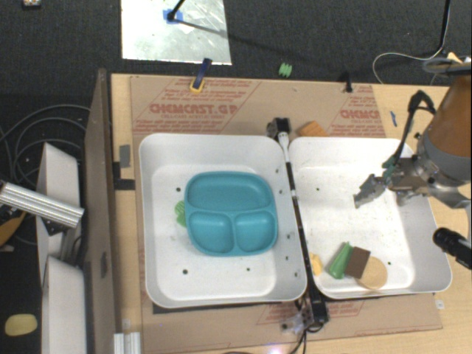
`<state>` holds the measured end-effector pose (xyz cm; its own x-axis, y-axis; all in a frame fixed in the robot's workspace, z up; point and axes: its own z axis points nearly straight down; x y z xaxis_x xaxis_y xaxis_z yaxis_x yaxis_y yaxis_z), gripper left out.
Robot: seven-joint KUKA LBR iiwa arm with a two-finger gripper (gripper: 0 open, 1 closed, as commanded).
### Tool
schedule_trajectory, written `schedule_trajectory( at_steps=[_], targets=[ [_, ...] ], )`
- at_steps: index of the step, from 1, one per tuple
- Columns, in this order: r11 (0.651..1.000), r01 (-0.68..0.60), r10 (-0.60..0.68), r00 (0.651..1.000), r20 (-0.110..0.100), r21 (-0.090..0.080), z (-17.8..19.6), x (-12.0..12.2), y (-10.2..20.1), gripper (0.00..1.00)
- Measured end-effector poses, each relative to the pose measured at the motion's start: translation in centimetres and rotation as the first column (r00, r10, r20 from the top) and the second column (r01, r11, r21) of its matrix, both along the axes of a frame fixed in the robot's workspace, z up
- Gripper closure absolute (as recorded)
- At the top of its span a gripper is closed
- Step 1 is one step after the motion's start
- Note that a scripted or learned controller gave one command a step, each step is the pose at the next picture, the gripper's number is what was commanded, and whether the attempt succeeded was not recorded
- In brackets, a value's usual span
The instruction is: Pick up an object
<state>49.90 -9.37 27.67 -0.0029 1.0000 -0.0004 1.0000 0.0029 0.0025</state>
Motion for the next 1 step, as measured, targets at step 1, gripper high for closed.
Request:
schedule_trajectory(
  at_steps=[1],
  targets=[
    [1.0,0.009,-0.009,1.0,-0.006,-0.003,-11.76,3.69,-9.44,0.0]
  ],
)
